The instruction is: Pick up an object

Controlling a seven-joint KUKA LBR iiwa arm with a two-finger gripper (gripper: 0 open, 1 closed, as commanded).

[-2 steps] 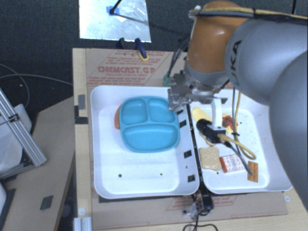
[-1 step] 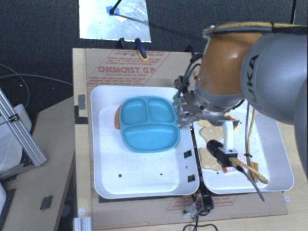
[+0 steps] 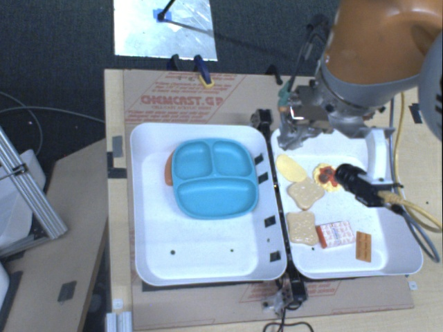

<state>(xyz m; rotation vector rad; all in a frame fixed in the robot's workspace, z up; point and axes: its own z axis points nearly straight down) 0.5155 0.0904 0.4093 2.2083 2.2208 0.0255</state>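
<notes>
Where the arm reaches in from the right, the claw (image 3: 291, 138) hangs over the far left corner of the right bin (image 3: 346, 267). Whether it is open or closed cannot be told, and nothing shows in its grasp. Just on the near side of it, and apart from it, lies a yellow oval (image 3: 291, 168) whose long axis slants from far left to near right. A yellow-and-red piece (image 3: 322, 174) lies to the oval's right. At the oval's near end sits a toast (image 3: 305, 194), roughly square and turned a little askew. A second toast (image 3: 302, 227) lies nearer the camera, close to the bin's left wall. A red-and-white box (image 3: 336, 234) lies against this second toast's right edge, its long axis running left to right with a slight tilt. Just right of the box lies an orange bar (image 3: 363, 247), its long axis running far to near. In the left bin (image 3: 201, 251) rests a blue plate (image 3: 213, 178), its one wide compartment on the near side. An orange scrap (image 3: 168, 169) shows at the plate's left edge.
</notes>
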